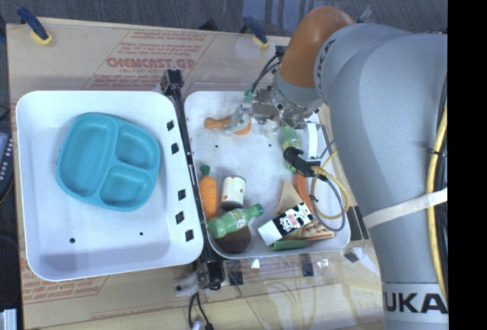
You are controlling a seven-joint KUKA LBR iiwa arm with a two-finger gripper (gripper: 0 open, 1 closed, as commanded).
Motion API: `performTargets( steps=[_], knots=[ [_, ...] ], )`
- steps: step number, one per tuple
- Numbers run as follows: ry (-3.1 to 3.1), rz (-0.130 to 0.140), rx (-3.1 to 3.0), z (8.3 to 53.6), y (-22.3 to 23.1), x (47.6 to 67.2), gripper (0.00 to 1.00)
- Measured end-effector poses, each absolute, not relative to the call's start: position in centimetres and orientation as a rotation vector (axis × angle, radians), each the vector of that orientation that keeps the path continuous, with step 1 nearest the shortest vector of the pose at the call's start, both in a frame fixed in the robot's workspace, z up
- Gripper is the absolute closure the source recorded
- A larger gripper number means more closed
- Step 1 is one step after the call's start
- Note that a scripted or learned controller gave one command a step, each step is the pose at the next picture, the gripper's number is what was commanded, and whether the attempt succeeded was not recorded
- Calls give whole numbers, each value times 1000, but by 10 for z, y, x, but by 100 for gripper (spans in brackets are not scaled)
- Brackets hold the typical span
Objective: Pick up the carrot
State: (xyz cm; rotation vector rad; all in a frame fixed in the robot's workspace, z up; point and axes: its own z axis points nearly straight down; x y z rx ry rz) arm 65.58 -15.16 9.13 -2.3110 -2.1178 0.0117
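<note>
The carrot lies untouched against the right bin's left wall — nothing lifted yet. The gripper hovers near the far end, well apart from it — its grip state cannot be told.

glossy plastic carrot, matt bins

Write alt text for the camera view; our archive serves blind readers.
A grey arm's tool sits low in the right bin, near an orange item at its far end. The carrot lies by that bin's left wall beside a green bottle. The left bin holds a blue divided plate.
</note>
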Motion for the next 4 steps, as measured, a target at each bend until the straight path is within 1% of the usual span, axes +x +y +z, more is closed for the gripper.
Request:
performTargets(
  steps=[1,2,3,4],
  knots=[
    [-2125,14,-2300,103,-150,657,100],
    [-2125,13,-2300,103,-150,657,0],
    [-2191,-4,-2261,202,-162,660,0],
    [-2193,11,-2238,177,-99,600,0]
  ],
)
